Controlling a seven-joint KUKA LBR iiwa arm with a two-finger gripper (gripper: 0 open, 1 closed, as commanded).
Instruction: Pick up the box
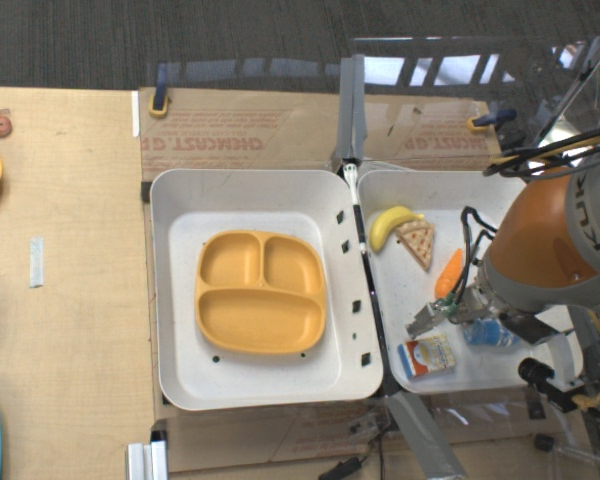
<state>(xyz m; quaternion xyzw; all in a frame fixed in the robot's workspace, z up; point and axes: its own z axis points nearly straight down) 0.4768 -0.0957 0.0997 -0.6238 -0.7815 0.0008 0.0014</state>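
Observation:
The box (427, 355) is a small white carton with red and blue print. It lies flat near the front left corner of the right bin (540, 368). My gripper (430, 319) hangs just above and behind the box, at the end of the grey arm with its orange band (540, 238) reaching in from the right. I see nothing held in the gripper. The box rests on the bin floor, a little apart from the gripper tip.
A banana (391, 222), a tan wedge-shaped toy slice (417, 242) and a carrot (448, 272) lie at the back of the right bin. A blue object (492, 334) sits under the wrist. The left bin (180, 298) holds an orange divided plate (262, 291).

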